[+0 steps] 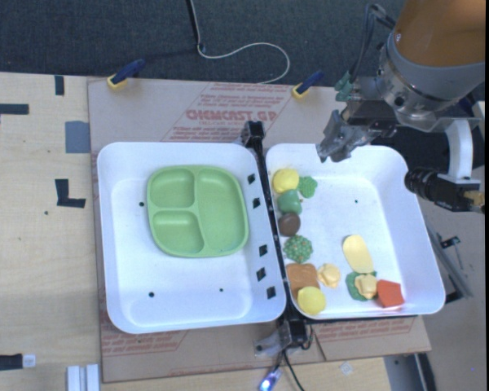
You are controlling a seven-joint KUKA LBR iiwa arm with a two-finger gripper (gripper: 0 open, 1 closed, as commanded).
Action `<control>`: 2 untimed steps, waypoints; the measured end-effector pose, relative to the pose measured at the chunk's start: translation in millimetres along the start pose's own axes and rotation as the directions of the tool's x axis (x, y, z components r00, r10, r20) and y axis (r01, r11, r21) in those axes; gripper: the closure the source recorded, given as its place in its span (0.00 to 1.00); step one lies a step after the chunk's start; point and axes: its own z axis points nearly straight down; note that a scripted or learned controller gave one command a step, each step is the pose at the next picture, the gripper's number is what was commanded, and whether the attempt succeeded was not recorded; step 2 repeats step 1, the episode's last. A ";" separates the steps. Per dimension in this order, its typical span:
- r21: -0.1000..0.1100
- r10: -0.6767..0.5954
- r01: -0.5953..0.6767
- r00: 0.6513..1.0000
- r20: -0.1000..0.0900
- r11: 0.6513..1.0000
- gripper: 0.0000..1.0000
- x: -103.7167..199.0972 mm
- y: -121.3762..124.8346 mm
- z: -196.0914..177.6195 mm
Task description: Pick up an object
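Note:
My gripper (pixel 334 151) hangs over the back rim of the right bin (pixel 391 210), open, with nothing between its fingers. Toy foods lie below it along the bin's left wall: a yellow lemon (pixel 285 178), a green leafy piece (pixel 307 187), a brown ball (pixel 289 223), a broccoli head (pixel 298 248), an orange-brown block (pixel 301 275) and a yellow ball (pixel 311 300). Toward the front right lie a pale yellow oval (pixel 358 253), a green and yellow piece (pixel 362 285) and a red block (pixel 389 293). The lemon is the nearest item to the gripper.
The left bin (pixel 126 243) holds a green divided plate (pixel 198 210). A black divider (pixel 265 218) runs between the two bins. Bare white floor shows in the right bin's middle and back right. Black hardware (pixel 440 187) sticks out past that bin's right rim.

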 end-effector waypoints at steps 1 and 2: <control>0.014 0.005 -0.005 1.000 0.002 1.000 1.00 38.2 -13.2 21.7; 0.014 0.005 -0.005 1.000 0.002 1.000 1.00 38.2 -13.2 21.7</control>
